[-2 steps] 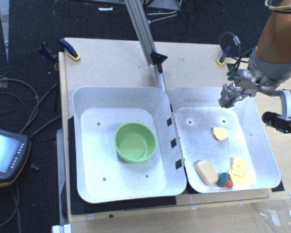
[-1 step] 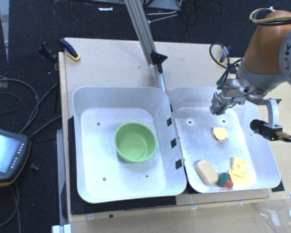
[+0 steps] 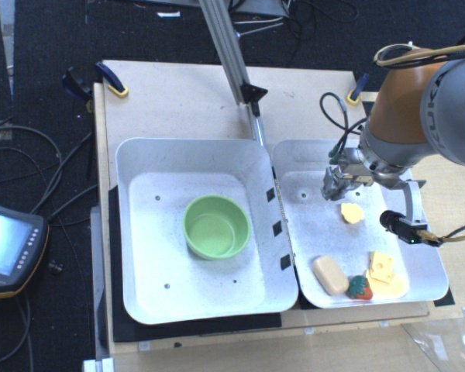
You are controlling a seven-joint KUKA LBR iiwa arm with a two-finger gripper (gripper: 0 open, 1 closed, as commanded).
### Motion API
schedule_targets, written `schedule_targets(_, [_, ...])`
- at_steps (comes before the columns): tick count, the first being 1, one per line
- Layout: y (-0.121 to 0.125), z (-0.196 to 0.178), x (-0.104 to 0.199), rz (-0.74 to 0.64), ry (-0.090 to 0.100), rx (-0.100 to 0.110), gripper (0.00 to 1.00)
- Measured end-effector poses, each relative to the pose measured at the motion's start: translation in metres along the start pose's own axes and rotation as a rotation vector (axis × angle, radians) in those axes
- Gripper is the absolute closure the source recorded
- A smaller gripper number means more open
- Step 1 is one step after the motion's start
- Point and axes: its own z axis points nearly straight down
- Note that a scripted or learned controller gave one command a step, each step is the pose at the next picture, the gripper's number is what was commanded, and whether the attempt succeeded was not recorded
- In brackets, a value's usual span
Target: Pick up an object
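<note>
Hovering gripper in right bin, finger state unclear, yellow piece just beside it, bread, strawberry, cheese near front, green bowl in left bin.

The arm reaches in, wrist bent down, from the right.

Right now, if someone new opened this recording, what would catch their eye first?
Probably the light green round plastic bowl, alone in the middle of the left white bin. Next, the grey arm with its orange band reaching in from the right, its gripper low over the right white bin, beside a small yellow lump. A beige bread-like piece, a red strawberry toy and a yellow cheese wedge cluster at that bin's near end.
</note>
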Motion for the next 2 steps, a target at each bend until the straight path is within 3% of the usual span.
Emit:
schedule_targets(1, [-0.006, 0.047, -0.007, 0.001, 0.000, -0.001, 0.00])
schedule_targets(2, [-0.005, 0.035, -0.007, 0.000, -0.001, -0.005, 1.00])
